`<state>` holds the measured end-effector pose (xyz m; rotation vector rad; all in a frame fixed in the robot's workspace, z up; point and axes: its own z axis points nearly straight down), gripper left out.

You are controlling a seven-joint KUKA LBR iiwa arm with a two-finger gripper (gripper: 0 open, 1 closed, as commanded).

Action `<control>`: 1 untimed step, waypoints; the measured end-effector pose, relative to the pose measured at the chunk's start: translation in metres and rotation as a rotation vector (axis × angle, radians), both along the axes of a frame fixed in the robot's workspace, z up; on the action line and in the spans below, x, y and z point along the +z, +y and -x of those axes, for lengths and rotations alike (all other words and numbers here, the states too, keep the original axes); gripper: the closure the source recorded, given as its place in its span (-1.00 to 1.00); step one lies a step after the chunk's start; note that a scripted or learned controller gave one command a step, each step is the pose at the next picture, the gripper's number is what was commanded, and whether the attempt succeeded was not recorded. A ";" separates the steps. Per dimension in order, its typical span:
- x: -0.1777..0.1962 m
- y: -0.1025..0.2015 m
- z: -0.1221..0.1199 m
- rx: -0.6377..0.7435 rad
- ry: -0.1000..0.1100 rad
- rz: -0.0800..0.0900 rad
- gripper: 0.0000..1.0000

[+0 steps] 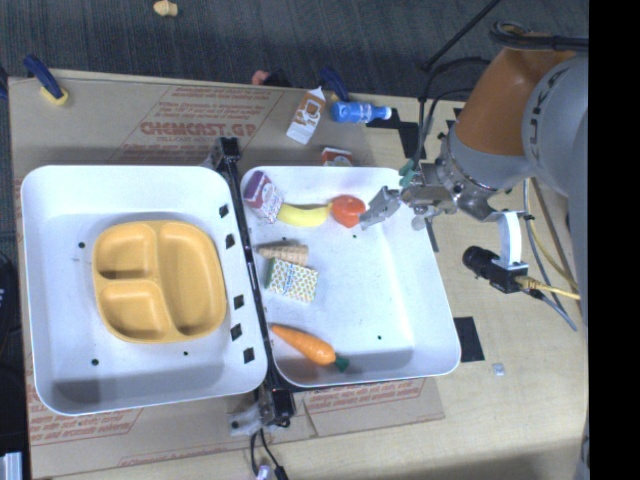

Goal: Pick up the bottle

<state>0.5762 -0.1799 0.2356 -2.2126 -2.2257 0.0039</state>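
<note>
The bottle [360,113] lies outside my right bin [425,308], past its far rim, with open bench around its cap end. A carton [306,116] sits just left of it, and a small box [336,155] lies nearer the rim.

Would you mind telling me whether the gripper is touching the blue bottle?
Apart. The camera view shows the gripper over the right bin near the tomato, while the blue bottle lies outside it.

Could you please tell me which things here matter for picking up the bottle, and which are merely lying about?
For the job: blue bottle, on the bench behind the right bin; gripper.

Lying about: banana, tomato, carrot, yellow divided plate, small carton.
</note>
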 end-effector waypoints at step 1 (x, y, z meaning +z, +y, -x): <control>0.010 0.000 0.000 0.005 0.002 -0.001 1.00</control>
